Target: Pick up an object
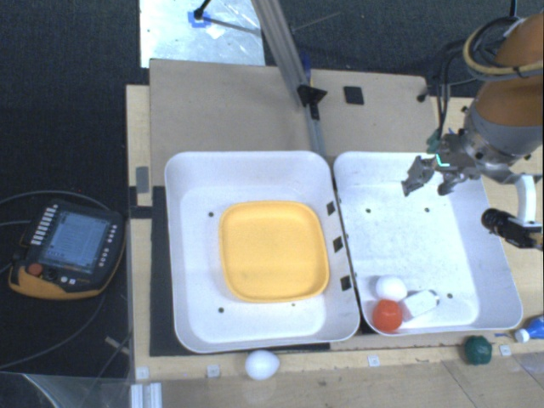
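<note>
The grey two-finger gripper [432, 177] is hanging over the right white bin [476, 253], near its far edge, with its fingers spread apart and nothing between them. A red ball [388, 314], a white ball [391, 288] and a small white block [422, 302] are sitting together in that bin's near corner, well apart from the gripper.

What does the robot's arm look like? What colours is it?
The arm is chunky and rounded, grey with a wide orange band above the wrist. Black cables loop around its upper part. At its end sits a small grey metal gripper with dark fingers, and a tiny green light glows just above it.
</note>
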